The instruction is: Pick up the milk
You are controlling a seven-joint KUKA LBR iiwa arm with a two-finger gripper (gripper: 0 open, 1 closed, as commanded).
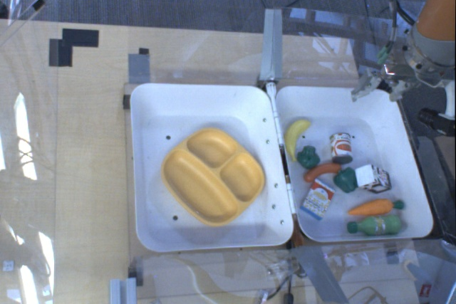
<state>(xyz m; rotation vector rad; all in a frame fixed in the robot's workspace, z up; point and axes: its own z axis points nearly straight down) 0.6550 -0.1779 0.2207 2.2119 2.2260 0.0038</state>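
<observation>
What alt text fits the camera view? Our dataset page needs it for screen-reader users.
Two white bins sit side by side: the left bin holds a yellow divided plate, the right bin holds toy food, including a milk carton, banana, carrot and green bottle. The gripper hovers over the right bin's far edge.

The arm [436, 18] comes in from the right at the far side of the scene, its orange band uppermost and the grey wrist below. The tool [376, 87] points left and down, its two fingers [362, 90] spread apart with nothing between them.
</observation>
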